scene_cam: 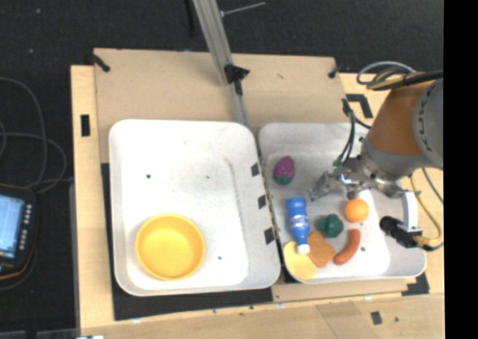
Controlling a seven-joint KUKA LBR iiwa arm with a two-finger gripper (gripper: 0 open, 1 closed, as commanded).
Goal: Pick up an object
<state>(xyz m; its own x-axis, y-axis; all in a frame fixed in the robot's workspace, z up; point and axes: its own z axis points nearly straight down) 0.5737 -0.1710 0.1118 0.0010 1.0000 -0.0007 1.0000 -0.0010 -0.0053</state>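
In the right bin (314, 140) lie several small objects. A purple fruit (283, 170) sits at its left. Below it a blue bottle (297, 222) lies lengthwise. A dark green object (329, 224), an orange ball (357, 210), a red-brown sausage (347, 246), an orange-brown block (321, 249) and a yellow piece (297, 263) crowd the front. My gripper (337, 183) hangs low over the bin's middle, just above and left of the orange ball and right of the purple fruit. The wrist hides part of it.
The left bin (179, 151) holds a yellow bowl (170, 246) in its front left corner. A slanted metal pole (213, 28) rises behind the bins. The arm's grey and orange body (399, 132) covers the right bin's far right corner. Cables hang by the bin's right edge.
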